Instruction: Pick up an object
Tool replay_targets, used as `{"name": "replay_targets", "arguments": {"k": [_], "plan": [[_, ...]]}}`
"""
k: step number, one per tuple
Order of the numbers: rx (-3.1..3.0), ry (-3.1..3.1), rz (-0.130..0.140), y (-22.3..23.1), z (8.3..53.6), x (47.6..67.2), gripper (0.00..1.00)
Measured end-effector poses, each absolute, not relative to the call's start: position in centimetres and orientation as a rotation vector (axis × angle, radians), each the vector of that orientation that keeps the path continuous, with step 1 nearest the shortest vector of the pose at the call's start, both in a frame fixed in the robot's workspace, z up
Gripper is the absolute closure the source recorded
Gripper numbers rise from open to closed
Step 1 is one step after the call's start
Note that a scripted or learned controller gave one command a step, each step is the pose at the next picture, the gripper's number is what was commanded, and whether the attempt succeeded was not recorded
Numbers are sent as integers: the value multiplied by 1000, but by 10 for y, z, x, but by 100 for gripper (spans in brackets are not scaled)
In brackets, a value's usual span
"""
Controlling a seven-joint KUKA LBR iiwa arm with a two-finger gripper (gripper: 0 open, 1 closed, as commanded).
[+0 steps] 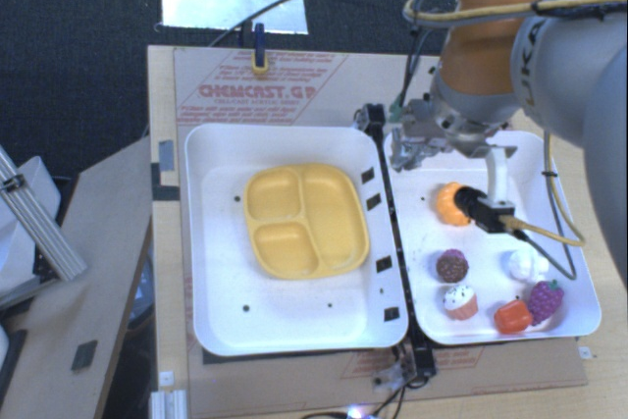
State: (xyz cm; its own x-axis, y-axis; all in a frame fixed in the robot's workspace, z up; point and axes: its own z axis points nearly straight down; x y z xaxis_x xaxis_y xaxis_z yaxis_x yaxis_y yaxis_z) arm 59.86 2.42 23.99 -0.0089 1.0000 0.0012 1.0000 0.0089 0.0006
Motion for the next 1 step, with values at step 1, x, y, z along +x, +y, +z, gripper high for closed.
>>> {"name": "replay_targets", "arguments": {"k": [1], "plan": [[-2212,-2232,-5,75,246,604,100]]}}
